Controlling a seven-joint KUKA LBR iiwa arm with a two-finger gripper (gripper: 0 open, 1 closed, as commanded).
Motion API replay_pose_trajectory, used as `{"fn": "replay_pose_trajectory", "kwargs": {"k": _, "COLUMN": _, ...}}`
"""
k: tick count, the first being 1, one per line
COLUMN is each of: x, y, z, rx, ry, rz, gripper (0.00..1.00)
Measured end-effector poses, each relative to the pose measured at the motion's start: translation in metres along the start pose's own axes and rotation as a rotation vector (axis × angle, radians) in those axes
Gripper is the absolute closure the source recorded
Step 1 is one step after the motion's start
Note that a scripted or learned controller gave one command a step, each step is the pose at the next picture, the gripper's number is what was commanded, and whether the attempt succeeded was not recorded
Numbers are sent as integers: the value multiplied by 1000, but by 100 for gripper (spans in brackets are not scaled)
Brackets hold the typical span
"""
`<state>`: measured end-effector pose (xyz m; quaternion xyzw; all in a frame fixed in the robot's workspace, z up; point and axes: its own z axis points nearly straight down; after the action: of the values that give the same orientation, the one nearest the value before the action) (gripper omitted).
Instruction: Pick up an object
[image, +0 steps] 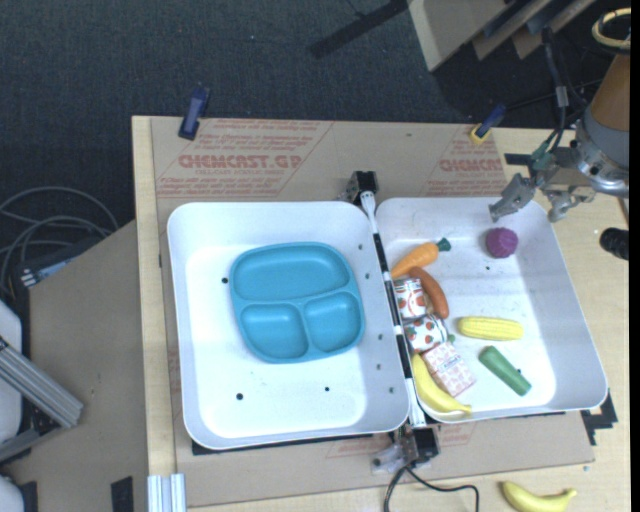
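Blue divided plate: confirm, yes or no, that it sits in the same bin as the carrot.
No. The blue divided plate lies in the left bin, while the carrot lies in the right bin.

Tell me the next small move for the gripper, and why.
Probably lower the gripper slightly left onto the purple ball. It hangs open over the right bin's far edge, holding nothing, and the ball lies closest, apart from the other items.

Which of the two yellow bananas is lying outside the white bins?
The small yellow banana on the bare bench at the bottom edge. The other banana lies inside the right white bin, along its left wall.
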<state>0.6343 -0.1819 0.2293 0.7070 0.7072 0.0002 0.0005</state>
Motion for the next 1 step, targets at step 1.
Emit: {"fn": "replay_pose_trajectory", "kwargs": {"k": 1, "x": -21, "y": 31, "z": 76, "rx": 2, "ry": 0, "rz": 0, "gripper": 0}}
